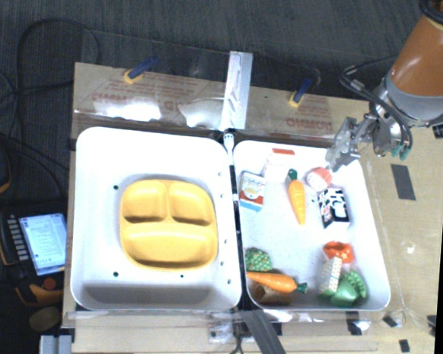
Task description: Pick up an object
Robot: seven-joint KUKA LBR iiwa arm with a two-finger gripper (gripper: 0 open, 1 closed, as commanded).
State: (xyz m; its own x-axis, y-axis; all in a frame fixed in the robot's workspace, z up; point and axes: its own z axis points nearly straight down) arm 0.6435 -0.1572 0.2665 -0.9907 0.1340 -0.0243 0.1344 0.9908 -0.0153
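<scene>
Hovering end effector (344, 153), grip unclear; two carrots (297, 200), one yellow tray (168, 231).

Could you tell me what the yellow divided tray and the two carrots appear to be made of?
Yellow tray: probably moulded plastic, with smooth rounded compartments and a soft sheen. Upper carrot and lower carrot: likely plastic toy food, uniformly bright orange with green tops, though rubber is possible.
</scene>
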